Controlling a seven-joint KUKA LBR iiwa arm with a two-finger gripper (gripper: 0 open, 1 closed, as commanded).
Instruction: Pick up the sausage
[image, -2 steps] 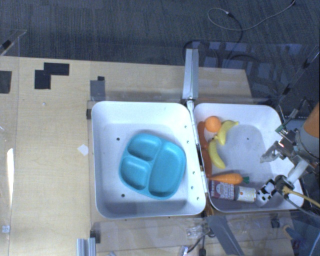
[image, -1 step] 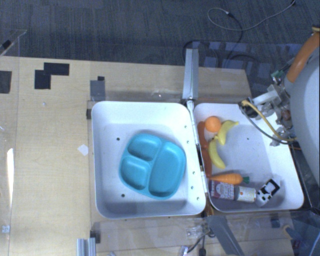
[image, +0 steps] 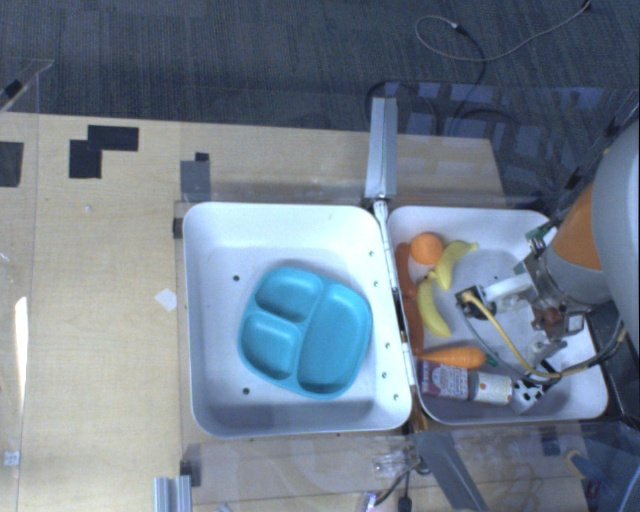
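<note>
No text, number or brand is reading clearly anywhere. The bottle in the right bin is showing a dark label with pale marks, too blurred to make out. Black patches on the bench are carrying no lettering.

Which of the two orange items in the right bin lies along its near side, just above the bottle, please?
The carrot: long, tapered and lying flat directly above the dark bottle. The other, the round orange, sits at the far end beside the banana.
</note>
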